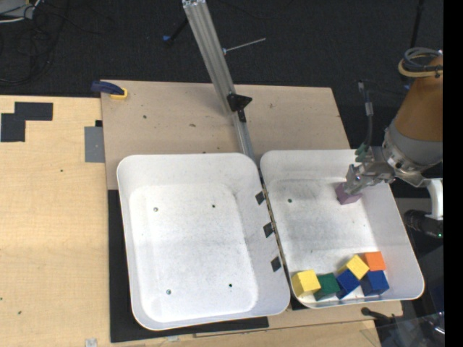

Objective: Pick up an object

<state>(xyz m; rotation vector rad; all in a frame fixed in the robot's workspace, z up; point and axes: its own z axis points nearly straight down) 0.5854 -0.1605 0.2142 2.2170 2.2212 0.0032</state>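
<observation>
The arm reaches in from the right over the right bin (405, 255), and its gripper (354, 186) is low at the bin's upper right part. A purple block (348, 194) sits right at the fingers' tips; whether the fingers are closed on it or merely touching it I cannot tell. At the bin's lower right corner lies a cluster of blocks: 2 yellow (306, 280), 1 green (327, 286), 2 blue (375, 283) and 1 orange (374, 259). The left bin (130, 194) stands just beside it on the counter (173, 118).
</observation>
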